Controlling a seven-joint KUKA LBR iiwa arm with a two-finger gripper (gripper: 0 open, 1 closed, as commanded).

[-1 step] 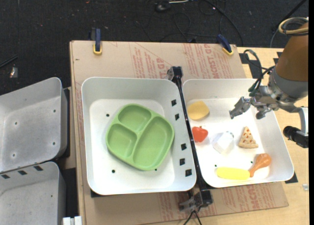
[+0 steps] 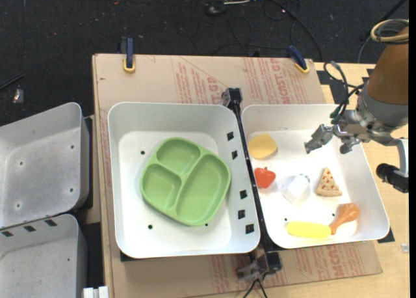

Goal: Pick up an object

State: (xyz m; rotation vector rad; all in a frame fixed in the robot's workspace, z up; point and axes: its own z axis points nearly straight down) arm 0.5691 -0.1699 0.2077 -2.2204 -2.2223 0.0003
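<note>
Nothing is picked up yet: my gripper (image 2: pixel 331 138) hangs over the upper part of the right bin (image 2: pixel 380 215), fingers spread apart with nothing between them. All six pieces lie loose on the bin floor: yellow disc (image 2: pixel 262 146), red pepper (image 2: pixel 264 177), clear cup (image 2: pixel 296 187), pizza slice (image 2: pixel 327 183), drumstick (image 2: pixel 344 216) and banana (image 2: pixel 308 230). So the whole grasp is left, I judge. Nearest me is the pizza slice, its tip pointing toward the bin's far edge, long axis running far to near. The banana lies left to right along the near wall. A green tray (image 2: pixel 186 180) sits in the left bin (image 2: pixel 120 160).
</note>
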